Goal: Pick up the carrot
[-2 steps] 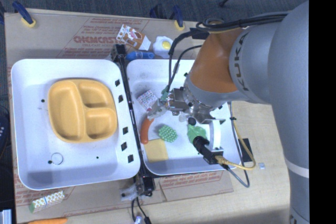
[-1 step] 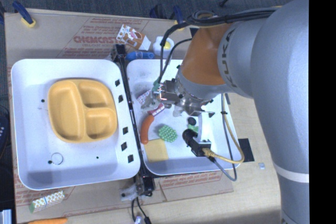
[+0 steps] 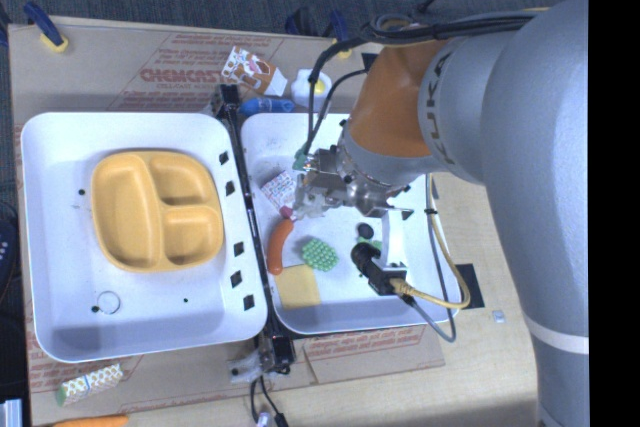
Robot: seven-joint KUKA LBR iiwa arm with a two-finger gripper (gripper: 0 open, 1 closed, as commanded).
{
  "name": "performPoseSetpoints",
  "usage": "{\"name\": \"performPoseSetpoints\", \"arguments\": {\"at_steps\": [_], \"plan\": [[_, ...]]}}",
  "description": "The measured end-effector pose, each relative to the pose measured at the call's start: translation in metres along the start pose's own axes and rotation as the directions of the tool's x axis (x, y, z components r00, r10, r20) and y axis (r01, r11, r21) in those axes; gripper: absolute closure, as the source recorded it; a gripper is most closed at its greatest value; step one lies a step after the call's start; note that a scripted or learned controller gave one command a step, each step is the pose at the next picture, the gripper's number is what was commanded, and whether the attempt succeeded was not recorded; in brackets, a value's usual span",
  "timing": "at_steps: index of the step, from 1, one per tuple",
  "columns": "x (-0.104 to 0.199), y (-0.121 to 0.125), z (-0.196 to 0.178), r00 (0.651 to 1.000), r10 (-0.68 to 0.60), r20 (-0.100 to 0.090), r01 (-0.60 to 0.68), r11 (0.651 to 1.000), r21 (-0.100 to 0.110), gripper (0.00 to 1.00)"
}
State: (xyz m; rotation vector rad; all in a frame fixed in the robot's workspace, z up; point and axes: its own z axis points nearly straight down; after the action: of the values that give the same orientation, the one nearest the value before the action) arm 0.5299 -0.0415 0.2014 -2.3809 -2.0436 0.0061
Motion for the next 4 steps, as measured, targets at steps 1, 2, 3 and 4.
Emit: {"name": "performPoseSetpoints", "arguments": {"at_steps": [1, 2, 3, 4], "plan": [[0.061, -0.065, 0.011, 0.999, -0.04, 0.0, 0.04, 0.999, 0.002, 1.0], [0.01, -0.056, -0.038, 0.965, -0.263, 0.001, 0.263, 0.965, -0.004, 1.0], [-0.041, -0.048, -0.162, 0.973, -0.232, 0.002, 0.232, 0.973, -0.006, 1.0], [-0.108, -0.016, -0.219, 0.926, -0.377, 0.002, 0.377, 0.926, -0.006, 1.0]]}}
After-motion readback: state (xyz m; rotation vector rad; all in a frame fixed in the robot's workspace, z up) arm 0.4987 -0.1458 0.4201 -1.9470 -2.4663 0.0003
